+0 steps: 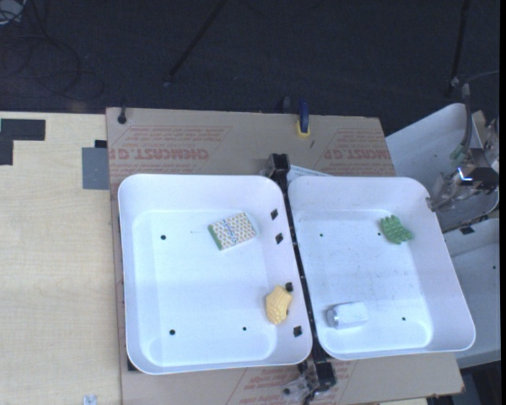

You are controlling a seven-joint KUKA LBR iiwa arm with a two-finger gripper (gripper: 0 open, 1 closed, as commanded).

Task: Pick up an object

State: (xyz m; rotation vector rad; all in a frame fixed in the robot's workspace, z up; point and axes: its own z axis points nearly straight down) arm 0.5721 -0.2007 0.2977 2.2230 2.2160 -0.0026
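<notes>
Two bins sit side by side on a board (194,146) in the lower middle of the frame; the left bin (139,268) holds a flat patterned block (233,230) toward its upper middle and a lumpy object (277,305) at its lower right, near the dividing edge; the right bin (443,294) holds a small ridged piece (395,229) at its upper right and a short cylinder (346,314) at its lower left; the arm (468,184) sits at the frame's right edge, just beyond the right bin.
</notes>
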